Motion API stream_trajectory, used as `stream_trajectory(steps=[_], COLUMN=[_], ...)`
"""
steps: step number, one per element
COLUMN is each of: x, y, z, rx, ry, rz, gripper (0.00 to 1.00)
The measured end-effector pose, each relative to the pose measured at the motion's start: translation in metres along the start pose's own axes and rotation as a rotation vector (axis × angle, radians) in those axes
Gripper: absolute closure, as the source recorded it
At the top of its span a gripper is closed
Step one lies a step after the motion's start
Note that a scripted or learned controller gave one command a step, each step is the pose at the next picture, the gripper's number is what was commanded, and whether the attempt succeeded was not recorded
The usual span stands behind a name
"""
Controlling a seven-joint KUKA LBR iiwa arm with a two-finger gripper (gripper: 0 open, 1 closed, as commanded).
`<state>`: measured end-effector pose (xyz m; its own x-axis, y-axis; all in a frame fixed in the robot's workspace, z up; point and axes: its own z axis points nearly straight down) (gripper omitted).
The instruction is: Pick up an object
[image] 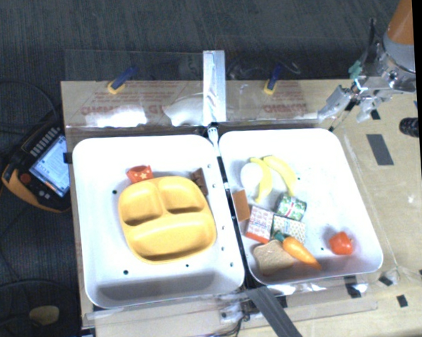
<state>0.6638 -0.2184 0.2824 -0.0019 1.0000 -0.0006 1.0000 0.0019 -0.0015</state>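
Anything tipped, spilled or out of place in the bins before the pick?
Nothing spilled. The yellow tray sits slightly skewed in the left bin. In the right bin, the carrot lies across the bread slice, crowded against small cartons.

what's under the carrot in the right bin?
The carrot lies across a slice of bread, its leafy end against a small patterned carton. Whatever sits beneath the bread is covered.

Orange-and-black handheld pendant [41, 172] with trailing cables on the dark floor [18, 41]
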Motion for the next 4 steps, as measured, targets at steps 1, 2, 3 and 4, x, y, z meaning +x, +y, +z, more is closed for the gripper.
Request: stream_trajectory(steps=[1, 2, 3, 4], x=[0.035, 0.060, 0.061, 0.058], y=[0.005, -0.020, -0.020, -0.064], z=[0.062, 0.189, 0.180, 0.192], rx=[0.000, -0.003, -0.003, -0.013], ry=[-0.002, -0.001, 0.000, -0.006], rz=[-0.154, -0.239, -0.239, -0.463], gripper=[0.00, 0.00, 1.00, 1.00])
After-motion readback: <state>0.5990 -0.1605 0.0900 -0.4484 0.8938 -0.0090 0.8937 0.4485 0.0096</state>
